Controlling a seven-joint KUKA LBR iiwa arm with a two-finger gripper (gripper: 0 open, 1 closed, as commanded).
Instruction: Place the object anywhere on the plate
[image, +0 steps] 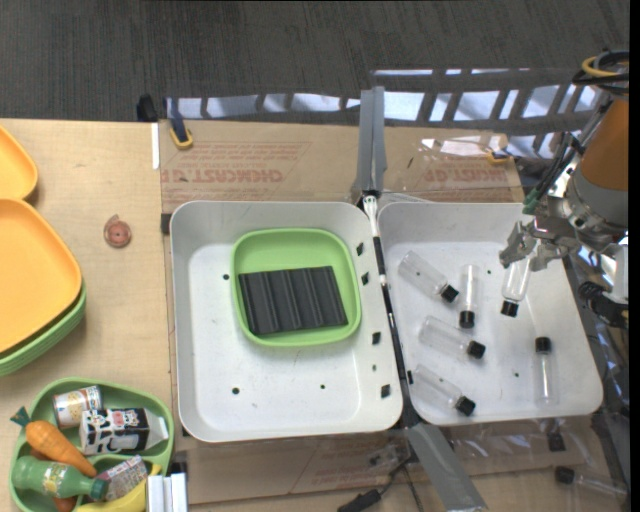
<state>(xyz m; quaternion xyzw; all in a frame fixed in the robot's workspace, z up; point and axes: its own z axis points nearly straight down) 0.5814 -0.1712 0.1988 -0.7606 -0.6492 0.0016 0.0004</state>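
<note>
Two white bins sit side by side on the bench. The left bin (200, 400) holds a green plate (295, 250) with a dark ribbed pad (293, 300) lying across its middle. The right bin (580, 395) holds clear vials with black caps, scattered well apart: one at upper left (428, 277), one upright-looking near the centre (467, 296), one below it (452, 338), one low at the front (442, 389), and one at the right side (543, 362). The gripper (520, 262) hangs over the upper right of that bin, its fingers closed on a sixth vial (514, 285), which points cap-down and appears lifted off the bin floor (contact with the floor cannot be judged). The plate is well apart from this vial. On the bench at far left lie orange plates (30, 265) and a bowl of toy food (85, 445).
</note>
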